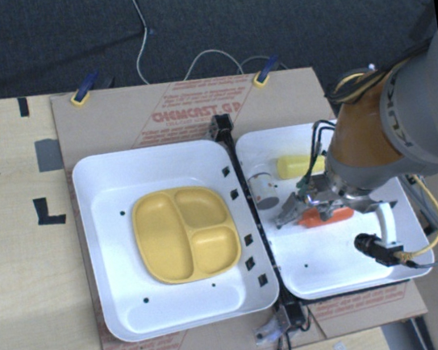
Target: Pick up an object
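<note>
The gripper (pixel 304 198) hangs low in the right bin (pixel 348 277), the orange piece (pixel 327 215) lengthways just at four o'clock; whether it grips, I cannot tell.

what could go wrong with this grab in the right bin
The gripper sits low among crowded items: an orange object right beside it, a small grey cylinder and a yellow block close by. It may nudge these aside or close on nothing. It is also close to the divider between the white bins, so a scrape seems possible.
</note>
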### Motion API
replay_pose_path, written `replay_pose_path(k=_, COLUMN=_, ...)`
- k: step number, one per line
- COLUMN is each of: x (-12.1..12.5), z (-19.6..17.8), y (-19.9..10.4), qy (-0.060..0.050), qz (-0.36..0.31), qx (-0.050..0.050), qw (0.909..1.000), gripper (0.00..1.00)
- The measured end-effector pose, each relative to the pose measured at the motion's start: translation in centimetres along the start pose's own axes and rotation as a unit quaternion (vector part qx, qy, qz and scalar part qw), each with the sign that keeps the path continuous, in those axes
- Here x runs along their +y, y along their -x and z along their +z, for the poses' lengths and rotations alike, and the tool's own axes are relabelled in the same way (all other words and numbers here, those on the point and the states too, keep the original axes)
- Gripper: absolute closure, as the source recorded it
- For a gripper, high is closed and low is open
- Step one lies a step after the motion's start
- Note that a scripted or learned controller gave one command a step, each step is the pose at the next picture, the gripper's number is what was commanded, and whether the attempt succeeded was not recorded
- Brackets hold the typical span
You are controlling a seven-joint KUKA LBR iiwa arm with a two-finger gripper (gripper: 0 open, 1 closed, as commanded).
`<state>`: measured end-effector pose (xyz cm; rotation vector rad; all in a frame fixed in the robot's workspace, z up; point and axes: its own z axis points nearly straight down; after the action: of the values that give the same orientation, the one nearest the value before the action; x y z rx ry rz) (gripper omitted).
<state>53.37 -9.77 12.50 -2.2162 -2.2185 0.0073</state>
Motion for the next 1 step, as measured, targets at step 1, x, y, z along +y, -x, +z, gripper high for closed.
replay_pose_path(k=1, x=0.68, z=1.74, y=-0.03, qy=0.013, qz=-0.001, qx=-0.002, qw=0.9999, gripper=0.00)
